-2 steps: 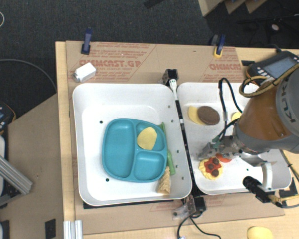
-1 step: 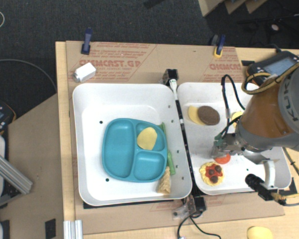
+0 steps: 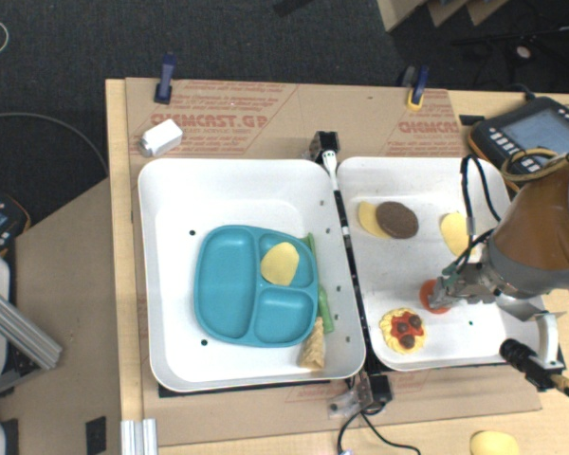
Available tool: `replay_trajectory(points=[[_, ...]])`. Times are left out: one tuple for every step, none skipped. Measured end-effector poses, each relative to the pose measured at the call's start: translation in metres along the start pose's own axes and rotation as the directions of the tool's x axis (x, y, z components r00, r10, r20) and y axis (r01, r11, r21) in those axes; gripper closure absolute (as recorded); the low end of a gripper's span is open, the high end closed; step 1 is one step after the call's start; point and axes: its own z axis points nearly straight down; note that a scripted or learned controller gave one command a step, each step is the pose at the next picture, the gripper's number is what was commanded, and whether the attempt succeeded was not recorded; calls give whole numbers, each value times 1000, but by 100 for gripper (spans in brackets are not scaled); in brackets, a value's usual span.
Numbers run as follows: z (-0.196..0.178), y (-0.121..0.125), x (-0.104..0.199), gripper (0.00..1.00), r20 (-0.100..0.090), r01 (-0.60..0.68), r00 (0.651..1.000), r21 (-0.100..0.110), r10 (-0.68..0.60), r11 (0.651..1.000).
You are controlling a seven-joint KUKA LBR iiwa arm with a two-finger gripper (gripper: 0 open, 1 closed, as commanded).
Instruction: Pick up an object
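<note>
In the right bin (image 3: 398, 166), my gripper (image 3: 449, 287) is low over a small red-orange object (image 3: 431, 298), which pokes out at its left side and is partly hidden beneath it. The grey arm with its orange band (image 3: 541, 235) covers the bin's right part. A small toy pizza (image 3: 403, 330) lies just in front of the gripper. A brown round piece (image 3: 396, 220) overlaps a yellow disc (image 3: 367, 218) at the back. A yellow lump (image 3: 453, 231) sits behind the gripper.
The left bin (image 3: 171, 216) holds a blue divided plate (image 3: 229, 287) with a yellow chip (image 3: 281, 263) on it, a green stick (image 3: 322, 303) along its right side and a tan piece (image 3: 313, 351). A pendant (image 3: 531, 136) lies at the back right.
</note>
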Motion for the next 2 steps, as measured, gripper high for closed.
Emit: replay_trajectory(points=[[-103,44,102,100,1,11,1000,-5,-11,1000],[-153,-2,240,100,-3,14,1000,2,-14,1000]])
